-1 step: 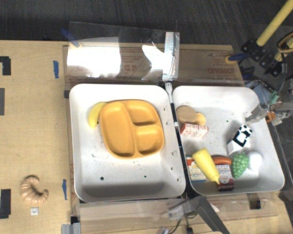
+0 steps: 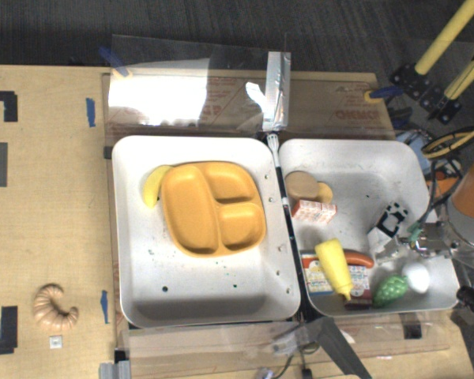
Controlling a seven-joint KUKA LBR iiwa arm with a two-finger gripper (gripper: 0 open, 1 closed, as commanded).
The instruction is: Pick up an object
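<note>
My gripper [image 2: 396, 234] reaches in from the right and hangs low over the right side of the right bin [image 2: 355, 160]. Just below it lie a green toy [image 2: 390, 290] and a small white ball [image 2: 417, 278]. Near the bin's front a yellow mustard bottle [image 2: 336, 268] rests on a flat red and white packet [image 2: 359, 260]. A tan bun-like toy [image 2: 304, 185] and a small red and white box [image 2: 314, 210] sit along the bin's left wall. Nothing shows between the gripper's tips.
The left bin [image 2: 142, 290] holds an orange divided tray [image 2: 213, 206] with a yellow piece [image 2: 151, 185] tucked at its left edge. A croissant-shaped toy [image 2: 54, 306] lies on the bench at the left. A clear plastic sheet [image 2: 189, 93] lies behind the bins.
</note>
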